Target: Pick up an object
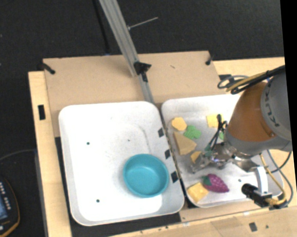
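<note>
In the right bin (189,106) lie several small items: a yellow piece (178,123), a green piece (192,132), a tan wedge (185,144), a yellow block (213,120), a purple grape-like toy (215,183) and a yellow chunk (198,192). My gripper (206,160) hangs low in the bin's middle, just above the purple toy and right of the tan wedge. A small yellow bit (196,157) lies at its left tip. The arm's orange band (249,118) covers the bin's right part.
A blue bowl (145,175) sits in the left bin (87,126), near its right wall. A metal pole (123,40) slants up from between the bins. Cables run along the arm at the right edge.
</note>
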You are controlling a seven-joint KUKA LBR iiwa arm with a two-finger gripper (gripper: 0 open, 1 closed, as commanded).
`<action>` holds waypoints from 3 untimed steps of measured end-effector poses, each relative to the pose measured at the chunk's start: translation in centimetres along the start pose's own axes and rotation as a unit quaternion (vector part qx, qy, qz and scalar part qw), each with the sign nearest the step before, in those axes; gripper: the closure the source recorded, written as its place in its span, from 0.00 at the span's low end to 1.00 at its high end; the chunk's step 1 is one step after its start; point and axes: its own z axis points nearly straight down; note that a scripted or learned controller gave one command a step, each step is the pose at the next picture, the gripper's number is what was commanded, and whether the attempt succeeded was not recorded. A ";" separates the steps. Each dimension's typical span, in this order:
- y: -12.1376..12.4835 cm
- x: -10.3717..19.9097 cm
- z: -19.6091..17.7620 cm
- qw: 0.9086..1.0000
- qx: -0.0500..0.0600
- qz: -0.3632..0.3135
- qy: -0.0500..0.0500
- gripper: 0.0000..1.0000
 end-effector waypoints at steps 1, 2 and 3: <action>0.3 0.0 -1.3 1.000 -0.004 0.003 0.000 1.00; 0.7 -0.4 -5.7 1.000 -0.006 -0.002 -0.001 1.00; 1.2 -0.2 -10.1 1.000 -0.006 -0.002 -0.001 1.00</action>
